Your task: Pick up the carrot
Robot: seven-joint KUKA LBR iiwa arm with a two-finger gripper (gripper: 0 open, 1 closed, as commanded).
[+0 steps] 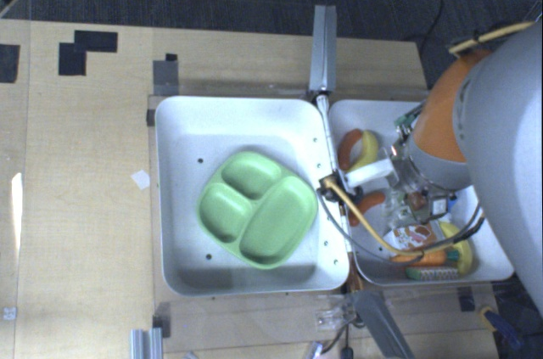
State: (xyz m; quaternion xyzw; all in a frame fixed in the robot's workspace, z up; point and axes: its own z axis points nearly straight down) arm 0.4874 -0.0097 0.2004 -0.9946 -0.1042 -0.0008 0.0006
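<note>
The carrot (434, 258), orange with a green end, lies near the front edge of the right bin (366, 262). My gripper (399, 211) hangs low over the middle of that bin, just behind and to the left of the carrot. The arm's wrist and orange band cover the bin's right side. Nothing is visibly held.
A green divided plate (259, 207) lies in the left bin (182, 179). In the right bin are a red-and-yellow piece (359, 147) at the back, a red-and-white item (414, 237) and a yellow piece (463, 256) beside the carrot. A yellow cable (356, 213) curves through the bin.
</note>
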